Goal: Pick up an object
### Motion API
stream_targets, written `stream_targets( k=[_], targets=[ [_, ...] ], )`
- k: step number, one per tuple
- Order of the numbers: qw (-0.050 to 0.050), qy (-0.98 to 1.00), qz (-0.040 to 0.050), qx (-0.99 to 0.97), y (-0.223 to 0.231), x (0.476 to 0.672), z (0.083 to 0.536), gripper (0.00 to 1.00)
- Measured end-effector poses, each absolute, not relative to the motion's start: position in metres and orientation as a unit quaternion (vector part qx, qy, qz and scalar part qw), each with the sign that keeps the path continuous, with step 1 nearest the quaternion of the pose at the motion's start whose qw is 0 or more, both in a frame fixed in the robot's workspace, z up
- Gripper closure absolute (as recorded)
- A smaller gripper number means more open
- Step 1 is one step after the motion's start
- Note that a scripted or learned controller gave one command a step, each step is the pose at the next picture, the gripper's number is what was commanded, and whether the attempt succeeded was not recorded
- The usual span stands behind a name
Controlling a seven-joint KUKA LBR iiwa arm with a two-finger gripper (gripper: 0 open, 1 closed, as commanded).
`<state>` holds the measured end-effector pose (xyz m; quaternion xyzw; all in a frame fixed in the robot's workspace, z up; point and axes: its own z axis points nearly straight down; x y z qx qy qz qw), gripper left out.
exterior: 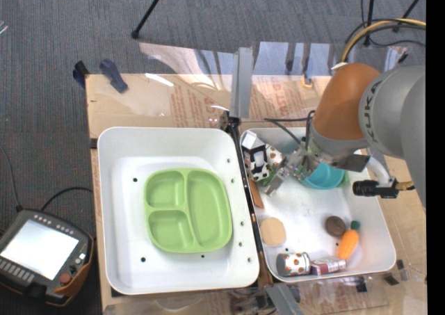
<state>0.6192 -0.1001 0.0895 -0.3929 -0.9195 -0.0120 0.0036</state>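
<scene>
My gripper [281, 176] reaches down into the upper left part of the right bin [375, 223]. It sits just right of a black-and-white toy [258, 161] and just left of a teal bowl [325, 179]. The orange-banded wrist covers part of the bowl. Lower in the same bin lie a round tan cookie [273, 231], a dark brown piece [336, 224], an orange carrot [348, 243], a spotted can [293, 263] and a small red-and-silver item [327, 265]. Nothing can be seen held in the gripper.
The left bin [118, 167] holds a green divided plate [188, 210]. A brown stick-like piece [256, 195] lies along the right bin's left wall. A tablet [42, 251] sits on the floor at the lower left. Cables run at the right.
</scene>
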Motion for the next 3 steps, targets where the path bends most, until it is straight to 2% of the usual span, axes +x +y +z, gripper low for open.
stream_targets(
  k=[1, 2, 3],
  targets=[
    [-0.001, -0.928, -0.0012, -0.372, -0.136, 0.640, 0.088, 0.00],
    [0.001, -0.927, -0.0002, -0.375, -0.112, 0.627, 0.087, 0.00],
    [0.003, -0.927, 0.0008, -0.375, -0.083, 0.603, 0.087, 0.00]
  ],
)
